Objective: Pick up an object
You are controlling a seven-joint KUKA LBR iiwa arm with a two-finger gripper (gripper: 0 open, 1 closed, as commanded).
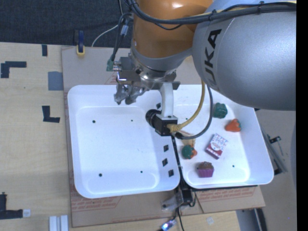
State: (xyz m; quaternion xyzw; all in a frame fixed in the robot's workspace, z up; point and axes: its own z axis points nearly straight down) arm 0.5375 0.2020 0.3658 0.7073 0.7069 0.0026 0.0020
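Note:
My gripper [124, 98] hangs over the back edge of the left bin [84, 143], near its middle, with nothing visibly in it. The objects lie in the right bin [255, 143]: a green lump [220, 110] at the back, an orange piece [233, 125] beside it, a red and white box [217, 146], a small green and orange toy [188, 151] near the divider, and a purple cupcake-like toy [205, 169] at the front. The big grey arm and its orange band cover the right bin's back part.
A black fitting with a yellow cable [163, 121] hangs from the wrist over the divider between the bins. Brown cardboard [91, 61] lies under the bins. Dark tape marks [48, 112] dot the bench on the left.

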